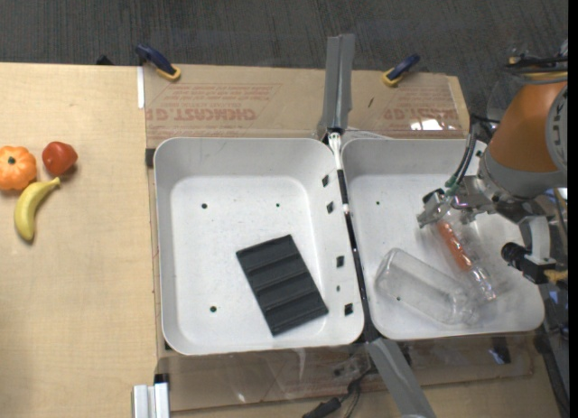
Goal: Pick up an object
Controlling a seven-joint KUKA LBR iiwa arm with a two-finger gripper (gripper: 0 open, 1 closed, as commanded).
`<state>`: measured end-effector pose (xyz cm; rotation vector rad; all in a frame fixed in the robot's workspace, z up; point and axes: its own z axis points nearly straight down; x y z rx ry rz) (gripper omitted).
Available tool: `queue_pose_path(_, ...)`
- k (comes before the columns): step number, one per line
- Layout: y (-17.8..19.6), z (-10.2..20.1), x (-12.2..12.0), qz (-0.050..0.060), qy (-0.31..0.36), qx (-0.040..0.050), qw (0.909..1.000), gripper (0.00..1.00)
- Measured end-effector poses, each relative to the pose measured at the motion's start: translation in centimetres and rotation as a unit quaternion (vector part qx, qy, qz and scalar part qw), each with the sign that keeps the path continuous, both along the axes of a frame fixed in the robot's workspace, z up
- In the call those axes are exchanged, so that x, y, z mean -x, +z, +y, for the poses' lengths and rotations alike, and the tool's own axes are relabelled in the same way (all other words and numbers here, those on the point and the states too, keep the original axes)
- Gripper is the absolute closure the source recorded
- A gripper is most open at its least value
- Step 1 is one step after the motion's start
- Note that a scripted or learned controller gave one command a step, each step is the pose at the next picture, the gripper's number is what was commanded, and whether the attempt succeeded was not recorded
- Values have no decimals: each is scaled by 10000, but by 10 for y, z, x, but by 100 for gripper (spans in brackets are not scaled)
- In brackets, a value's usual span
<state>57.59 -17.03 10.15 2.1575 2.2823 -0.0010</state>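
Grey arm (519, 168) with an orange band (wide, rounded); black cabling.

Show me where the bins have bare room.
Left bin: free floor along its far and left walls, away from the black ridged block. Right bin: free near the divider; crowded toward its right by the clear bottle, orange object and end effector.

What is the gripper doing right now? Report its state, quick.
Gripper: low in the right bin, by the orange tube and the clear plastic bottle. Open or shut cannot be told; no object visibly held.
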Motion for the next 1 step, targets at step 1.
queue_pose_path(1, 102, 53, -35, 3, 1524, 1, 9883, 100)
